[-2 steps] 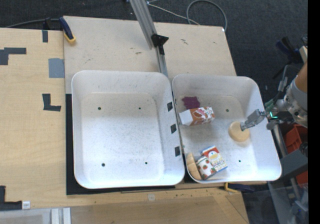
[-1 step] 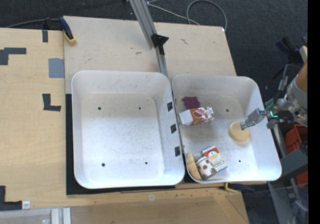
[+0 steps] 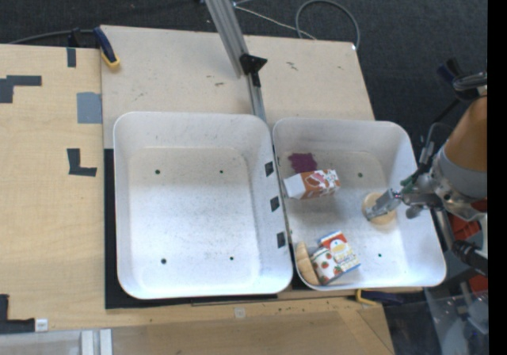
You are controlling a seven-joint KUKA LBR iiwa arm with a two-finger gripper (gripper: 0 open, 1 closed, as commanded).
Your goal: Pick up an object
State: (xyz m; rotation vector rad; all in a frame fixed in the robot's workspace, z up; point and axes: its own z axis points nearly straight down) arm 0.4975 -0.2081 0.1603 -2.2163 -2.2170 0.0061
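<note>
My gripper (image 3: 394,203) reaches in from the right over the right bin (image 3: 412,266), near its right wall. Its tip sits on or just above a round tan disc (image 3: 375,211) lying on the bin floor; I cannot tell whether it touches the disc. Also in this bin are a white and red box (image 3: 314,184), a dark purple piece (image 3: 302,162) just behind it, a small red and white carton (image 3: 336,255) near the front, and a tan piece (image 3: 304,263) at the front left corner.
The left bin (image 3: 127,187) adjoins the right one along a shared wall. A metal rail (image 3: 226,17) slants in from the top and ends at the bins' back edge. The arm's orange band (image 3: 475,135) is beyond the right bin's wall.
</note>
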